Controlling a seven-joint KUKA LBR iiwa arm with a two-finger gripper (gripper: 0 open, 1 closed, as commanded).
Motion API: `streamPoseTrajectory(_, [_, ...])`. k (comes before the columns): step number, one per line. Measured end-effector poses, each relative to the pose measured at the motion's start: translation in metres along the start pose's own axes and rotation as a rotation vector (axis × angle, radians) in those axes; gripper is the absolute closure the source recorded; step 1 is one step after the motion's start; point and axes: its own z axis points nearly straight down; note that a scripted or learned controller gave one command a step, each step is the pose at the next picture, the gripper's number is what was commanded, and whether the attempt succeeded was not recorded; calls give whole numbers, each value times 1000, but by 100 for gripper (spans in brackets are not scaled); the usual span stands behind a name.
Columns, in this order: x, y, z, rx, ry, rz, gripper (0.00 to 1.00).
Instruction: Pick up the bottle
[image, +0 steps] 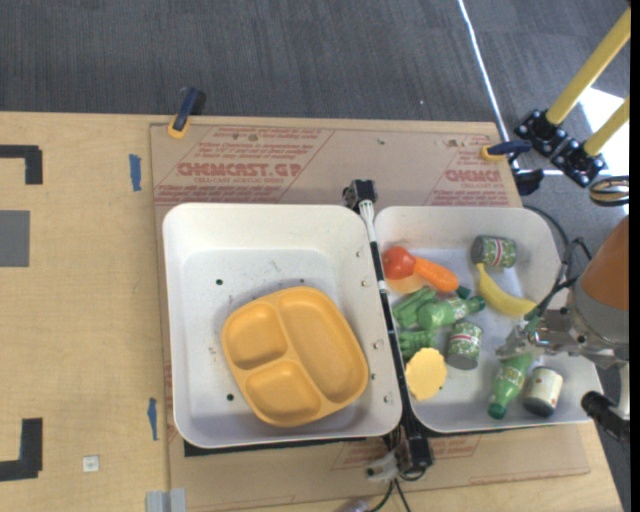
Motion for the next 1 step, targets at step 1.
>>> streamPoseTrajectory(1, [91, 21, -116, 0, 3, 81, 100])
